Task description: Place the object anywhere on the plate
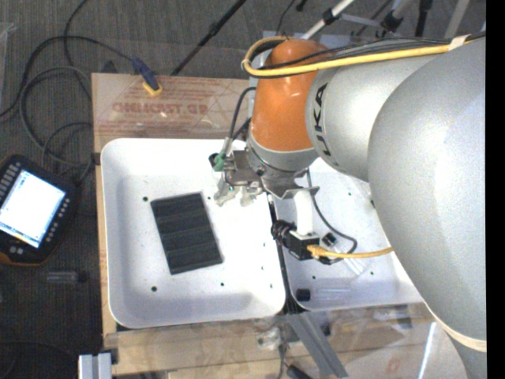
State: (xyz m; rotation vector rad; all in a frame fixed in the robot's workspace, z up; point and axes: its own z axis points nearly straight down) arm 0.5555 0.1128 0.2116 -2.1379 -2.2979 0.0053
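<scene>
A flat black ribbed rectangular plate [185, 231] lies in the left white bin [126, 172], left of the bin's middle and turned slightly. My gripper [235, 193] hangs over the same bin near its upper right part, just right of and above the plate's top right corner. The grey wrist and orange band [288, 101] cover most of the gripper from above. I cannot make out any object at the gripper or loose in the bins.
The right white bin [347, 287] is mostly hidden under the arm. A yellow cable and black connector [293, 242] hang over the divide between the bins. A wooden board [158, 109] lies behind the left bin. A tablet [30, 210] sits on the floor at left.
</scene>
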